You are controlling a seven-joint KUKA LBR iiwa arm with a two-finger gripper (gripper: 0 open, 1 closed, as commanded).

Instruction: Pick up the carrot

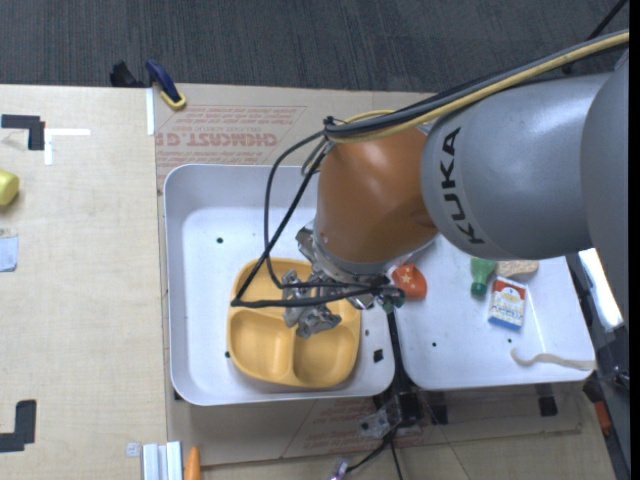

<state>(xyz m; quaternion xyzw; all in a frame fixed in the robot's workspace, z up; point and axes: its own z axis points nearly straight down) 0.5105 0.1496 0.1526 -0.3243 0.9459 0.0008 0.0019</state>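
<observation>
carrot: can't honestly pick it out; the red-orange thing peeking from under the wrist in the right bin might be it, not sure
gripper: hovering over the yellow divided tray in the left bin, can't tell its state
progress: nothing lifted as far as I can see, whole pick left
room: tray rims and the shared bin wall sit close, arm blocks loads; right bin looks roomier

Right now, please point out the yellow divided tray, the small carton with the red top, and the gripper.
yellow divided tray (262, 353), camera view, on its left compartment floor.
small carton with the red top (507, 305), camera view, on its printed face.
gripper (313, 317), camera view, on the dark metal fingers above the tray.
</observation>
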